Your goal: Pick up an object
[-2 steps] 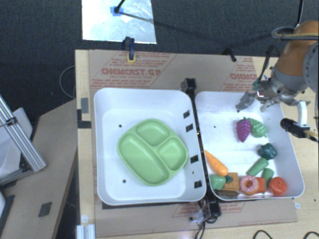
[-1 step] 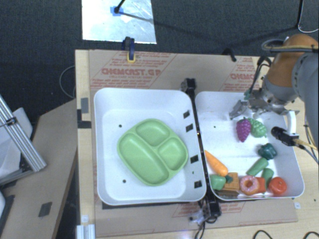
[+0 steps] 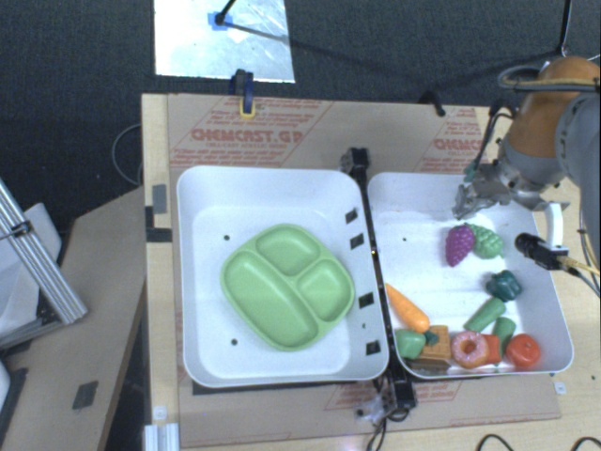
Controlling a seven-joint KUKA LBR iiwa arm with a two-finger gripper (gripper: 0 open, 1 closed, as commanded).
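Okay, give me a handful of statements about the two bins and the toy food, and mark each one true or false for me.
1. The light green divided plastic plate lies in the left white bin. True.
2. The purple toy grape bunch lies on the green plate. False: it lies in the right white bin, beside a green leafy toy.
3. The tool hangs over the far part of the right bin, just above the grapes. True.
4. The orange toy carrot rests near the divider between the bins. True.
5. The pink frosted toy doughnut sits at the far edge of the right bin. False: it sits at the near edge, by the red toy tomato.
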